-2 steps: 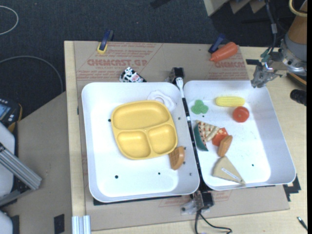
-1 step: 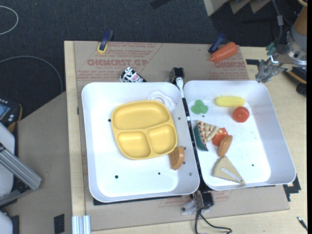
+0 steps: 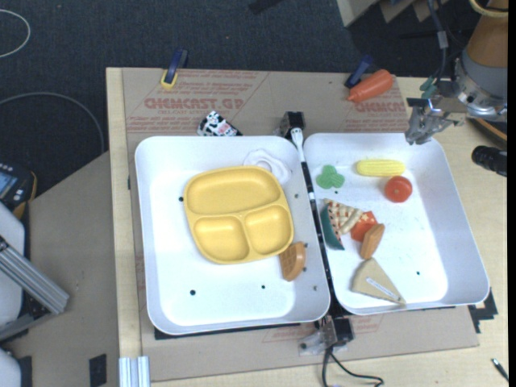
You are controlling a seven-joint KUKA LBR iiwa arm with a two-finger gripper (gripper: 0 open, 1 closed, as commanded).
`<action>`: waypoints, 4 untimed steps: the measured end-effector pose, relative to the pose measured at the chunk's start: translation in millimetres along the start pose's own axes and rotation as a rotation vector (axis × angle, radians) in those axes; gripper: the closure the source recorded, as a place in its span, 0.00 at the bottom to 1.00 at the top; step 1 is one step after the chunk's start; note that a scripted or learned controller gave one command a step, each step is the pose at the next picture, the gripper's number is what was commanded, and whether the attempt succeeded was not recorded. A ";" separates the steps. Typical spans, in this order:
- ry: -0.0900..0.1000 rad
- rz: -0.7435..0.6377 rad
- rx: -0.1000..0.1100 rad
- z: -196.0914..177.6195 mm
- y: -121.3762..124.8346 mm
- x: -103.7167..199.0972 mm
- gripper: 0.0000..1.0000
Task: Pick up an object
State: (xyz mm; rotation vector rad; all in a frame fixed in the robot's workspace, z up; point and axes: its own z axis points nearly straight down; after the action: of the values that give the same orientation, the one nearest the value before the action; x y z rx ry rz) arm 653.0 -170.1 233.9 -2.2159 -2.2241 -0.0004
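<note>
Cardboard-topped tabletop [image 3: 242, 95]: end effector [image 3: 421, 132], grip state unclear, sits upper right; corn cob [image 3: 380, 167] lies sideways just lower left.

I see the bench [image 3: 72, 216] topped with a cardboard sheet [image 3: 242, 95] printed in red lettering. At its far edge a blue-and-yellow clamp [image 3: 172, 69] sits left, and an orange clamp [image 3: 371, 85] sits right. A small black-and-white item [image 3: 216, 125] lies just beyond the left bin's far rim. A black clip [image 3: 293, 122] stands between the bins at the far side. Dark carpet [image 3: 161, 14] lies beyond, with a thin cable [image 3: 24, 18] looped far left.
</note>
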 end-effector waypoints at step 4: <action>-0.002 0.004 -0.003 -1.2 -96.2 144.6 1.00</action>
State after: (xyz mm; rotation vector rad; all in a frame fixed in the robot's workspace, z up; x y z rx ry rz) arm 556.2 -25.9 235.5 -2.2226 -2.2220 -0.0018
